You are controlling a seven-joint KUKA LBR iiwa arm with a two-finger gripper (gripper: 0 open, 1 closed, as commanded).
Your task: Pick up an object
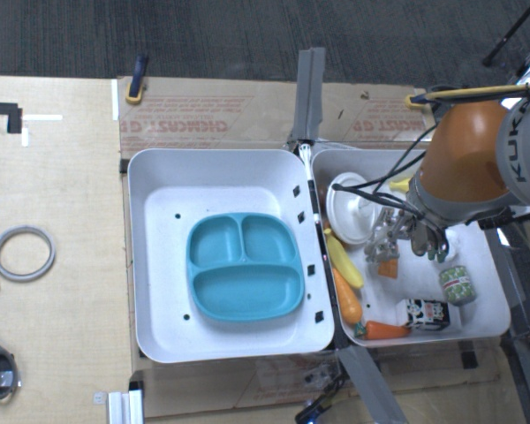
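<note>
Pale wood makes up the surface, with dark carpet beyond it and two white bins sitting side by side. Over on the left bin lies a teal divided plate, flat in the middle. On to the right bin, where the action is: the arm reaches in from the right, its orange band bulging above the wrist, the wrist bent so the tool points down into the bin's middle. Directly beneath the tool sits a small orange block, just below the metal fingertips; whether the fingers are spread or pinched, and whether they touch the block, cannot be told from this angle. Behind the tool, toward the bin's far-left corner, rests a white bowl-like dish. Along the left wall lies a yellow banana, and just below it an orange carrot-shaped piece. Near the front wall there's a second carrot lying flat, beside a black-and-white carton. A green patterned can sits to the right of the tool. Away on the far left of the surface, a grey tape ring lies alone.
</note>
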